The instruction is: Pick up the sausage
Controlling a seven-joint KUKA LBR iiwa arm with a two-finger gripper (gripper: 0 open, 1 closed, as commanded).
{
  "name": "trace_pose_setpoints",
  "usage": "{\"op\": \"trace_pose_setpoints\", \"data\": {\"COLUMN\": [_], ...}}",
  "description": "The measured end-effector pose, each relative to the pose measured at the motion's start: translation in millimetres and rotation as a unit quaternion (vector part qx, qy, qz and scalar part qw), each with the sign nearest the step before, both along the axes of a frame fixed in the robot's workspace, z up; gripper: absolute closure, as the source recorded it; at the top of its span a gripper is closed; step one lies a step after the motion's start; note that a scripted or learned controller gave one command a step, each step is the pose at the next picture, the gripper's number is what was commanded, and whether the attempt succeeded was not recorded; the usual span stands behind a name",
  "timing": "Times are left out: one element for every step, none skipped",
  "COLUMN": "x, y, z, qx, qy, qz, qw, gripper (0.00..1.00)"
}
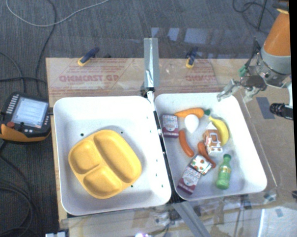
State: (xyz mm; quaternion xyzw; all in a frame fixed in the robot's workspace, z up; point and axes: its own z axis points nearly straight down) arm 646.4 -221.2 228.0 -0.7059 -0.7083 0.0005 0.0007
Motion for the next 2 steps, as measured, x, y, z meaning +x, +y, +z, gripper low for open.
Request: {"op": "trace_pose_setpoints", "data": {"x": [-52.0, -49.9], "y": [91.2, 122.8], "z": [-91.1, -130.8], "qx": [0.0000, -0.0031], "qy": [0.000, -0.016], "qz": [0.020, 0.111], "qw": [0.9998, 0.9937], "gripper": [0.00, 0.00]}}
